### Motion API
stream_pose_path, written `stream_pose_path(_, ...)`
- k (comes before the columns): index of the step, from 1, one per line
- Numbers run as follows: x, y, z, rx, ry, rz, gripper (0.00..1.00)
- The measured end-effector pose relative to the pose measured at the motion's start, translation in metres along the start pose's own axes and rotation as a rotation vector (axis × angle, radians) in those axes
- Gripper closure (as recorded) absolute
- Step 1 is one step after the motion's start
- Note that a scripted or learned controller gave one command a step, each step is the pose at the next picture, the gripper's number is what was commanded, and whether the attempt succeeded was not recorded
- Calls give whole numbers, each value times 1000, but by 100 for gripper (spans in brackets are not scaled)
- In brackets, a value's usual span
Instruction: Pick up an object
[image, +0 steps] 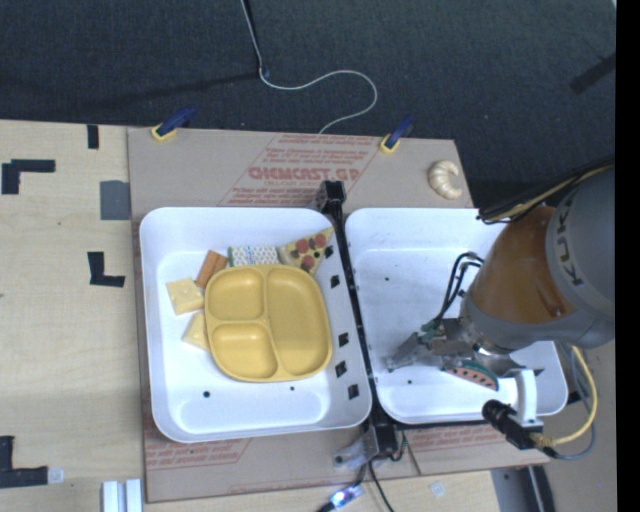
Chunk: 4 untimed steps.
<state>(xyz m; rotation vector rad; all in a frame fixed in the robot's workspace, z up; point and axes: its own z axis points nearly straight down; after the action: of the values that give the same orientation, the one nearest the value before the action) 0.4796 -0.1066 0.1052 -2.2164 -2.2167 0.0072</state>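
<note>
Your gripper (405, 352) sits low in the right bin (400, 400) near its front edge — whether it grips anything, I cannot tell.

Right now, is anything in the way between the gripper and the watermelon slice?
Nothing visible is. The gripper sits low in the right bin, and the watermelon slice lies right beside it on the bin floor.
</note>
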Motion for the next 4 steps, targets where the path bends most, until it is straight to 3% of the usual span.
stream_pose_path(1,1,0,22,-5,-1,-1,0)
stream_pose_path(2,1,0,10,-7,-2,0,100)
stream_pose_path(4,4,-1,-96,-12,-3,-2,100)
